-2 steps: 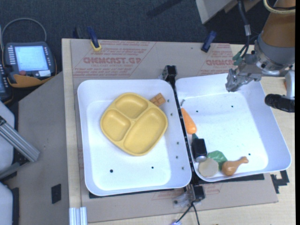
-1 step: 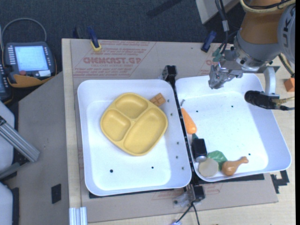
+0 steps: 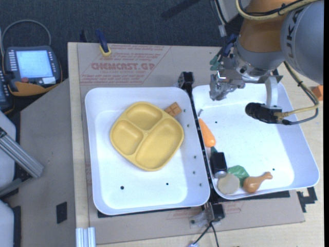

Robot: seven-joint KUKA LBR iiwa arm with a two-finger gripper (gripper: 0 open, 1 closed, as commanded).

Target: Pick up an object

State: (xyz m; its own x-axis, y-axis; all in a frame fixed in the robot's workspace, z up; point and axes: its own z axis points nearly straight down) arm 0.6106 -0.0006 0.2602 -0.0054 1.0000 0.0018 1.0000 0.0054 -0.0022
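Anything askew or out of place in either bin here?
The yellow divided plastic plate lies turned at an angle in the left white bin, over a small brown block at its upper edge. The right white bin's toys crowd its near-left corner. No spills.

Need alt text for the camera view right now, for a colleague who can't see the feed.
The gripper hangs over the far left corner of the right bin, holding nothing visible. That bin's near left corner holds an orange carrot, a black block, a green piece, a pale round piece and a toy drumstick. The left bin holds a yellow divided plate.
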